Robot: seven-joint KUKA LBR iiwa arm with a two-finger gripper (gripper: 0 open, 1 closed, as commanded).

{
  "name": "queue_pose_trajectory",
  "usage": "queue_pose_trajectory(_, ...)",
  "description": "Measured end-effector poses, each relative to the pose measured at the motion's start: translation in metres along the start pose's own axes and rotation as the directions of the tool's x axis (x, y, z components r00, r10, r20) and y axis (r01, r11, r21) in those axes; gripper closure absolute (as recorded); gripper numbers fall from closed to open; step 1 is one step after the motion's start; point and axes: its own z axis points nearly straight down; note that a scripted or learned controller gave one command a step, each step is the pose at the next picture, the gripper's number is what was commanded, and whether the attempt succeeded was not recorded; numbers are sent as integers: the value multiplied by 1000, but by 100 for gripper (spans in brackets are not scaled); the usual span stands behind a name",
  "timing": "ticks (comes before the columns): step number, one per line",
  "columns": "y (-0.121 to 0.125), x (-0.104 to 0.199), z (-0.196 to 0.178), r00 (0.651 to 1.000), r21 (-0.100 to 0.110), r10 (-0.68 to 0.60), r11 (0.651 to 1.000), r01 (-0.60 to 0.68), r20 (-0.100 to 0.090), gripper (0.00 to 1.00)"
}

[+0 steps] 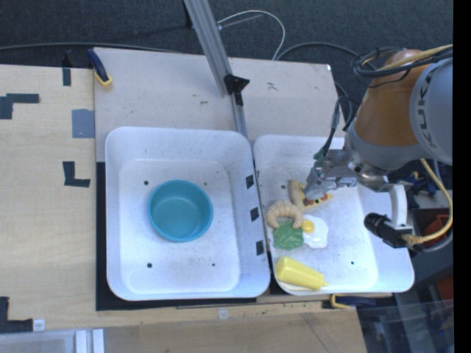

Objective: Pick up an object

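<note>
The right bin (368,271) holds a cluster of toy food. A tan curved croissant-like piece (283,212) lies near its left side, with a small yellowish piece (296,191) just above it. Below are a green leafy piece (288,236), a white fried egg with yellow yolk (316,232) and a yellow corn-like object (299,273) at the front rim. My gripper (318,190) hangs low over the bin, right beside the small yellowish piece. A small orange bit shows at its tips; whether it is gripped is unclear.
The left bin (125,271) contains a blue bowl (181,209). A grey metal pole (213,43) slants down to the divide between the bins. Cables loop behind the right bin, and the arm's bulky body (397,116) overhangs its right side.
</note>
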Motion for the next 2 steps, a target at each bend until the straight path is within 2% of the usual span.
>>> queue_pose_trajectory(2,-13,117,9,1000,2,0,1000,0,1,100)
